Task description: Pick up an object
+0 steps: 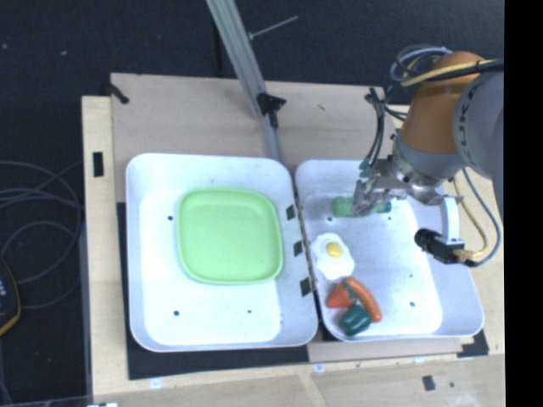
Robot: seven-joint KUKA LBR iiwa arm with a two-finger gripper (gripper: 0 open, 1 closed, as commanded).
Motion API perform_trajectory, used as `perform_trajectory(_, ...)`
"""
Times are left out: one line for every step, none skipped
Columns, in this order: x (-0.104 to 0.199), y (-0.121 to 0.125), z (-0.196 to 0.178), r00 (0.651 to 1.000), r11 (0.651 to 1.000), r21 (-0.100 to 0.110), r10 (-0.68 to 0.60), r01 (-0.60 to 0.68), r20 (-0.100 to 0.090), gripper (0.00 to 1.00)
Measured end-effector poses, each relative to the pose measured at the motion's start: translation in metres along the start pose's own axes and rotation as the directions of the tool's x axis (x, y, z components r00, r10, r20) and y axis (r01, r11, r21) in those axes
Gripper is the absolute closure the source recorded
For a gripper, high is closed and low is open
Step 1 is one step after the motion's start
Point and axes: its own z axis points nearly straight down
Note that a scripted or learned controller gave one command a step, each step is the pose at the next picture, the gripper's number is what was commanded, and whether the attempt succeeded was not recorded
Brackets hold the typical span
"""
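The gripper [371,200] hangs low in the right bin [424,308]; I cannot tell its state. A small green object [343,206] lies touching its left side, its long axis running toward the plate [229,234].

Seen from above at a slant: pale wooden worktop [187,113] bearing two shallow white bins side by side. In the left bin [153,312], a light green square plate [229,235] lying flat near the middle. In the right bin [416,287], a toy fried egg [333,256] close to the left wall, and nearer the front edge an orange carrot-like piece [356,293] touching a dark green piece [355,319]. Reaching in from the right, grey arm with orange band [437,108], wrist lowered over the right bin's far side, jaws [370,200] down at a small green object [343,206] just beside them; grip impossible to tell. Slanting metal pole [237,45] beyond the bins.
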Motion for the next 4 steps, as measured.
perform_trajectory(-0.001,0.001,-0.053,1.000,1.000,0.000,0.001,-0.001,0.000,1.00)
perform_trajectory(0.043,-0.005,-0.061,1.000,1.000,0.003,-0.002,0.002,-0.001,1.00)
perform_trajectory(0.100,-0.021,-0.064,1.000,1.000,0.005,-0.004,0.004,-0.001,1.00)
perform_trajectory(0.153,-0.029,-0.053,1.000,1.000,0.006,-0.003,0.003,-0.001,1.00)
